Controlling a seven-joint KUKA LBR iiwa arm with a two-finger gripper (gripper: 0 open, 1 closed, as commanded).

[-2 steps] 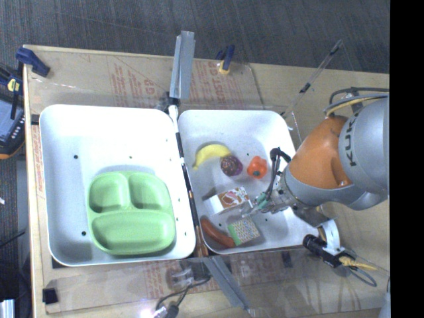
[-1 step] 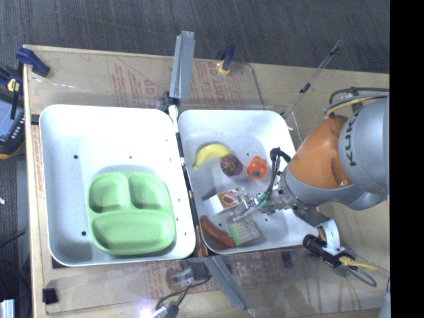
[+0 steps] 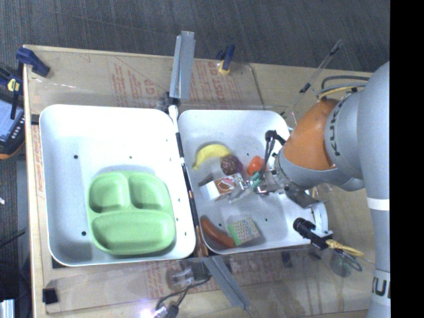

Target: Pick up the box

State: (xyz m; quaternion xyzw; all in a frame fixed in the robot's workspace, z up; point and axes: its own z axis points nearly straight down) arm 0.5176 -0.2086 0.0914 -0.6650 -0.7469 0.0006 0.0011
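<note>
The box is small and white with a red and brown print, and it lies near the middle of the right bin. My gripper reaches in from the right, low over the bin floor, with its tip right beside the box's right end. The wrist and its orange band hide the gripper from above. Whether the tip touches the box is not clear.
In the right bin a yellow banana, a dark round fruit and an orange-red piece lie just behind the box. A sausage and a green patterned block lie in front. The left bin holds a green divided plate.
</note>
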